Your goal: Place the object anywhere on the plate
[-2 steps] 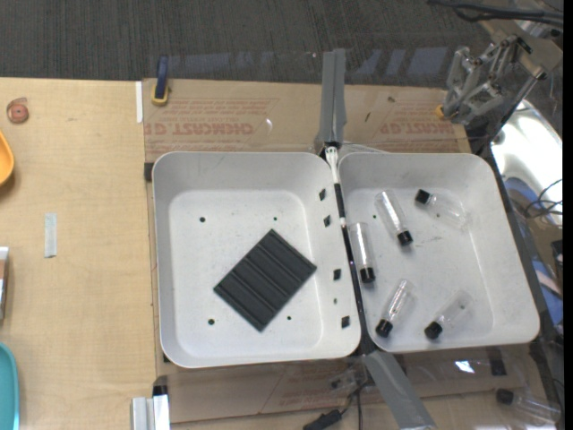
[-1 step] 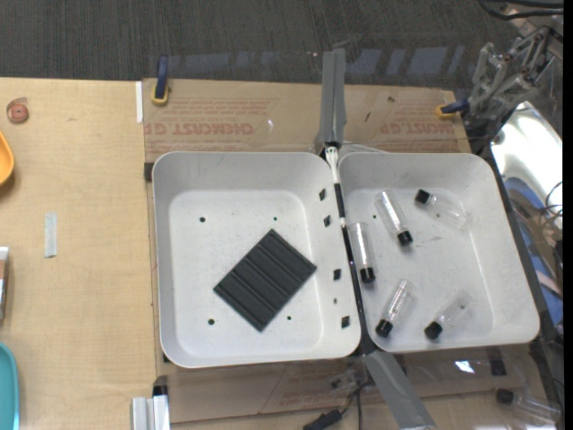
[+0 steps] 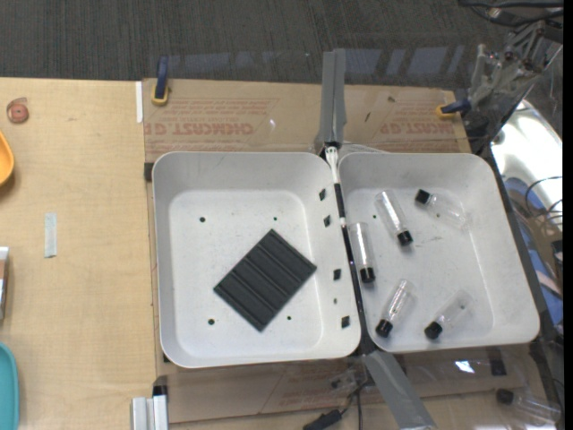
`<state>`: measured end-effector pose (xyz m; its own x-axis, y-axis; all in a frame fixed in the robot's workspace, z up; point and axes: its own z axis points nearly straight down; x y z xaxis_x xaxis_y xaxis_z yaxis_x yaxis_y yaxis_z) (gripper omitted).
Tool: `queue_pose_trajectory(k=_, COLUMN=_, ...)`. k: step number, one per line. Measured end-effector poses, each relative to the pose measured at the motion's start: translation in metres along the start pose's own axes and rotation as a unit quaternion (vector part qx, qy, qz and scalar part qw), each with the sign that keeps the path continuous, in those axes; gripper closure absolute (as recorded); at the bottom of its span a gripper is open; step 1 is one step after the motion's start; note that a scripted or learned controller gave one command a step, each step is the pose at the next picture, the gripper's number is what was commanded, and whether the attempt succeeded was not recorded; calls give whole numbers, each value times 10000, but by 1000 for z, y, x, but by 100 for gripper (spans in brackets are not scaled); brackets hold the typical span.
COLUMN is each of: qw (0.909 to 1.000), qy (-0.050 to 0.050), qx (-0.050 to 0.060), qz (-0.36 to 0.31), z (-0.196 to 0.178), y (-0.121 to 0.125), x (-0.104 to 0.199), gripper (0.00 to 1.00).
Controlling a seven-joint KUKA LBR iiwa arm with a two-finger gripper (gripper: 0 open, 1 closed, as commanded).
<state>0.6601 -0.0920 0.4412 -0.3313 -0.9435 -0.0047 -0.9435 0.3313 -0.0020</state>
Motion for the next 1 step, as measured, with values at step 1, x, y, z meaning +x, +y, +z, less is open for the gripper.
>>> queue_pose_trajectory(k=1, qw=8979, qy=-10, qx=-20, qz=-4403, z=13, y=10, x=-27, gripper=100)
